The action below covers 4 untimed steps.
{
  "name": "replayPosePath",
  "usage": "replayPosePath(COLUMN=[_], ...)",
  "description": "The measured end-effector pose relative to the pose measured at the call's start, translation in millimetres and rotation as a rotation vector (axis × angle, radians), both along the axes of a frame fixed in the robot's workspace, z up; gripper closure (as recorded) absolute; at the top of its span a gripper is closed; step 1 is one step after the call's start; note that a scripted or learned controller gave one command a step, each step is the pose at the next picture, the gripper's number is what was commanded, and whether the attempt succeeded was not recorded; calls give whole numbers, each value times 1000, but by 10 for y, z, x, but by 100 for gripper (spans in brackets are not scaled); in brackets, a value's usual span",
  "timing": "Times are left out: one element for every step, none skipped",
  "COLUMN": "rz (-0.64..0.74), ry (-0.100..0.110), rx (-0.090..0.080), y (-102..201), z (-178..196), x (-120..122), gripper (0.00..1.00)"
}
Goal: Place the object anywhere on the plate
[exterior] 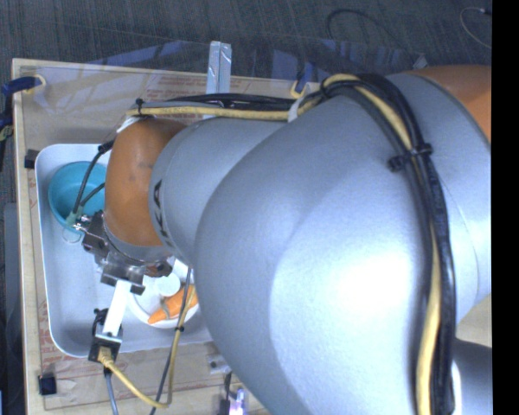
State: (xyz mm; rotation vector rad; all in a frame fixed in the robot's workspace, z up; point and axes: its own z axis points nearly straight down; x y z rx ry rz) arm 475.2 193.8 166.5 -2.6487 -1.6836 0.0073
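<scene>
The grey arm with its orange band covers most of the camera view and reaches down into the left white bin (65,318). My gripper (137,275) hangs below the orange band, over the middle of that bin. Right beside it, at the bin's near side, an orange object (171,308) lies on a white round plate (156,318); the arm hides part of both. A blue round dish (67,193) rests in the bin's far left corner, left of the wrist.
The left bin's floor shows bare white at the near left. Its walls lie close to the gripper on the left and near sides. A wooden bench edge (26,232) runs beyond the bin. The arm hides the right bin.
</scene>
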Motion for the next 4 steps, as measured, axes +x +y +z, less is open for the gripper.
replayPosePath(rz=[42, 178, 297, 430], ry=[-4, -3, -3, -4], rx=[0, 3, 1, 2], y=[-627, -402, -821, -619], z=[519, -749, -119, 615], x=[464, 7, 758, 464], gripper=[100, 100, 100, 100])
